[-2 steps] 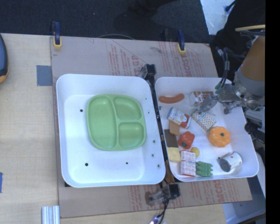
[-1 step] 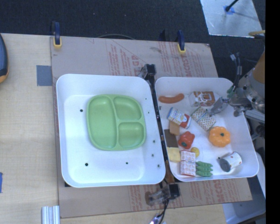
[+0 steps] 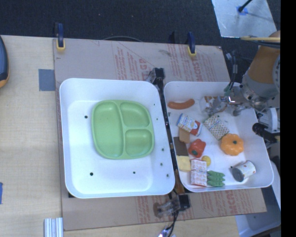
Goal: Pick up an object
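The gripper (image 3: 221,104) hangs low over the far part of the right bin (image 3: 266,179), near its far edge; whether it is spread or pinched I cannot tell. Just beside it toward the near side lies a patterned pouch (image 3: 217,127). A sausage (image 3: 181,103) lies further left by the far edge. An orange pumpkin (image 3: 232,144) sits near the right edge, a cup (image 3: 243,170) at the near right corner. The left bin (image 3: 74,181) holds a green tray (image 3: 122,129).
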You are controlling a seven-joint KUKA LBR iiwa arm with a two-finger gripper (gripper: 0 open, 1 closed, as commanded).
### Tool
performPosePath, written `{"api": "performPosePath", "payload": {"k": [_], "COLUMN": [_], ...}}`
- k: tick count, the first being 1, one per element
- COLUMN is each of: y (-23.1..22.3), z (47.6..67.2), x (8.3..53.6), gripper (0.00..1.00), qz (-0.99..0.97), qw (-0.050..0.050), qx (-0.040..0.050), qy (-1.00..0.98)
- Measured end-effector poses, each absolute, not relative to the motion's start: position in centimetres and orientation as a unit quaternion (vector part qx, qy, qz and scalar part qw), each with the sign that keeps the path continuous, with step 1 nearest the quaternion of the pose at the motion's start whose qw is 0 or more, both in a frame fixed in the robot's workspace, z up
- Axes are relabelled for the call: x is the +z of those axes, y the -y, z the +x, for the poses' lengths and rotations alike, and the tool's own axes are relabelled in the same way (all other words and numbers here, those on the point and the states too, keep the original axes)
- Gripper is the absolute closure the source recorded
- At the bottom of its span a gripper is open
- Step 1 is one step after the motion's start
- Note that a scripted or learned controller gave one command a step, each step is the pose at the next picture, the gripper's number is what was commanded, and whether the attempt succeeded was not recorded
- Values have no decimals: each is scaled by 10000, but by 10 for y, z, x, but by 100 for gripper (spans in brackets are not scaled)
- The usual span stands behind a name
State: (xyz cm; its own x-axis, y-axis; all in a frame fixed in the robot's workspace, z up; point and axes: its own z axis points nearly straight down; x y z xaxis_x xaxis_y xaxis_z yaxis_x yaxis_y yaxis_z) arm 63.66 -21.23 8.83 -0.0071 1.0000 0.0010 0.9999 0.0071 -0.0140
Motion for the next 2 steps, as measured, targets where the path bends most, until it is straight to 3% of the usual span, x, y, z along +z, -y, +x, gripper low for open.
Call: {"api": "performPosePath", "payload": {"k": [1,2], "y": [215,212], "z": [651,651], "x": [93,102], "gripper": [0,100], "qz": [-7041,-7033], "qw": [137,176], "qx": [101,83], "qy": [7099,7106]}}
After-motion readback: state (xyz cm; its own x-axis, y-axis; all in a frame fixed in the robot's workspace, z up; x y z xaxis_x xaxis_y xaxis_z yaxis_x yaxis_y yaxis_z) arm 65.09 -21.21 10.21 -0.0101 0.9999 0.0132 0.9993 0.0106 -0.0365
